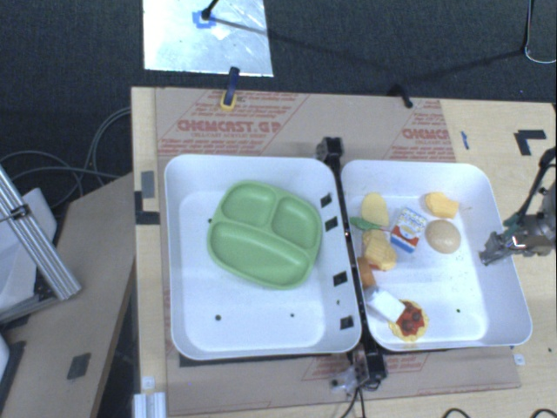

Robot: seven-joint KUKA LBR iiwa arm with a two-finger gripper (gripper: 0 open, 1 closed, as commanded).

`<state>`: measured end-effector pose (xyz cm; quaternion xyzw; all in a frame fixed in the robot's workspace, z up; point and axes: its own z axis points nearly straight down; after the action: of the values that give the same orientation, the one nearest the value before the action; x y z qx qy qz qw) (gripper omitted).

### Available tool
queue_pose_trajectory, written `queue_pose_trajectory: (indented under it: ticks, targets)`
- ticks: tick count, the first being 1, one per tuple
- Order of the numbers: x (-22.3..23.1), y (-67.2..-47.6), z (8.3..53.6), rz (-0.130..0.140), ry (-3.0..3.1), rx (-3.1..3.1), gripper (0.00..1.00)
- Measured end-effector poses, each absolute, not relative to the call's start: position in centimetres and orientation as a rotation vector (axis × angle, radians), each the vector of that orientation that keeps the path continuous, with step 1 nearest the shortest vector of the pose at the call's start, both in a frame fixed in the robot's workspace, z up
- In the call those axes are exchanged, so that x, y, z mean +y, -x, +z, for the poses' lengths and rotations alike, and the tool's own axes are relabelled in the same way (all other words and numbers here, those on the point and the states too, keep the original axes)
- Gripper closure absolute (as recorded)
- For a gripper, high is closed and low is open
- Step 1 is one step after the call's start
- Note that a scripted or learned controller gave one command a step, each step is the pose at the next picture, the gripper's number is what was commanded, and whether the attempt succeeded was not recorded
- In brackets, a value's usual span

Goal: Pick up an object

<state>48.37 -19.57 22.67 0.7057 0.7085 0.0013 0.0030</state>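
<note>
Green three-compartment plastic plate (264, 234) lay in left white bin (196, 320). Right white bin (487, 312) held yellow pieces, a small carton (407, 231), a beige egg-shaped piece (443, 236). Gripper (496, 249) sat at that bin's 3 o'clock rim, nothing visibly between its fingers.

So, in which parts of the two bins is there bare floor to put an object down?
Left bin: bare floor in front of and left of the green plate. Right bin: bare between the egg and the pizza slice, toward the tool. Crowded along the divider, around the milk carton.
</note>
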Motion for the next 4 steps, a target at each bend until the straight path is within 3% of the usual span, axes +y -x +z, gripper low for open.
queue_pose_trajectory:
  ticks: [4]
  targets:
    - [-0.1, -61.4, 23.3, 0.008, -2.209, 2.231, 1.0]
